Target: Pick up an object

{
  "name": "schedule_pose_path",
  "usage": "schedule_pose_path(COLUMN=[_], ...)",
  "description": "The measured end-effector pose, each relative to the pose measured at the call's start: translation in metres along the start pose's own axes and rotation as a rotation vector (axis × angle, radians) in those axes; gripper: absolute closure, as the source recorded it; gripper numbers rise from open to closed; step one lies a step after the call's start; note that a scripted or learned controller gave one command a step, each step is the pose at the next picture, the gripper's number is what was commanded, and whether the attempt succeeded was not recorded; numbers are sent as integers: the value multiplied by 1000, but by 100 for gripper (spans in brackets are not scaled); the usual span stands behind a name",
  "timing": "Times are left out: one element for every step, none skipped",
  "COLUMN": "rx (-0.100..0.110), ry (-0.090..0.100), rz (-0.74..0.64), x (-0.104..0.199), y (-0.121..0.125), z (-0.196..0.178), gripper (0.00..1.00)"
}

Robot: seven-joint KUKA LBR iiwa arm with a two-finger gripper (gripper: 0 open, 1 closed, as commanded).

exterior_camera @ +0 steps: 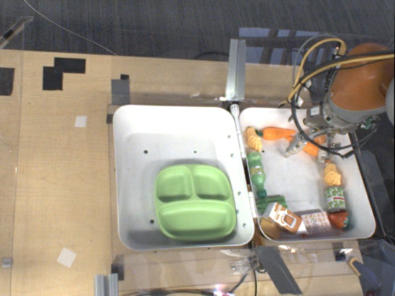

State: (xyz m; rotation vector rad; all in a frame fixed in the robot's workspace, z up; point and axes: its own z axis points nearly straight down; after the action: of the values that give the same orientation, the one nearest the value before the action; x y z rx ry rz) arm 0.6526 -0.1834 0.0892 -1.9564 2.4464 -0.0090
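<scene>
Clutter lines the right bin [364,227] walls, so the gripper [307,145] hovers at the orange carrot [279,132] near its back edge, though whether it grips anything cannot be told from here.

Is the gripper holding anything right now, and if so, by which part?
It cannot be told. The gripper is low in the right bin over the carrot, but nothing shows clearly between its fingers.
</scene>
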Motion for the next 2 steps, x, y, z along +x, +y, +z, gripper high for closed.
schedule_pose_path(rx=[12, 11], ry=[-6, -6], rz=[5, 5], x=[-2, -2], y=[-3, -3], z=[-15, -14], gripper=[100, 0])
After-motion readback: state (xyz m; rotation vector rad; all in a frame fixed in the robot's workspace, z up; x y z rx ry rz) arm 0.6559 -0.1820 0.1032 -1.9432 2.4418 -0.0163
